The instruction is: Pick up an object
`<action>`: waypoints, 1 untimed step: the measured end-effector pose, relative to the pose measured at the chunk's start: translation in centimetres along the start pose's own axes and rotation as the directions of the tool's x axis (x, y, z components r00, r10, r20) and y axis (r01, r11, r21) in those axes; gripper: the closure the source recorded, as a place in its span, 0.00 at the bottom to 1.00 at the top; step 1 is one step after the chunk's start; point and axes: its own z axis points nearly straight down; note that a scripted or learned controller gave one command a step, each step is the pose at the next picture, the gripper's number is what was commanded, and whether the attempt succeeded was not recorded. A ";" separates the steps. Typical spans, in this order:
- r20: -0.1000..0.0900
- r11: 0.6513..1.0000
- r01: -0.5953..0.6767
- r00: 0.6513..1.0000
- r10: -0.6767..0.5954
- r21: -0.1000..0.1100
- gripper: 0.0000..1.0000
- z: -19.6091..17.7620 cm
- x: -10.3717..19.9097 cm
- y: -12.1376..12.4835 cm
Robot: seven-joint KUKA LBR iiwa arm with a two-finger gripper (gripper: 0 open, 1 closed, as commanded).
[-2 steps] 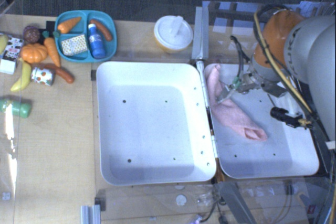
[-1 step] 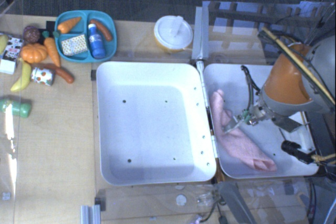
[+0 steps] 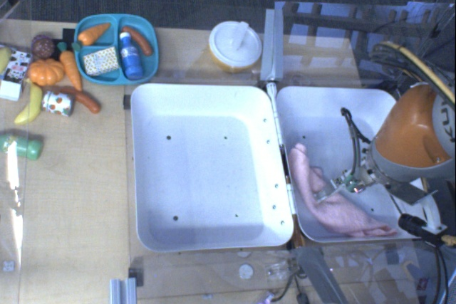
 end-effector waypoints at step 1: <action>0.003 0.982 -0.187 0.982 0.187 -0.002 0.00 0.0 3.1 0.9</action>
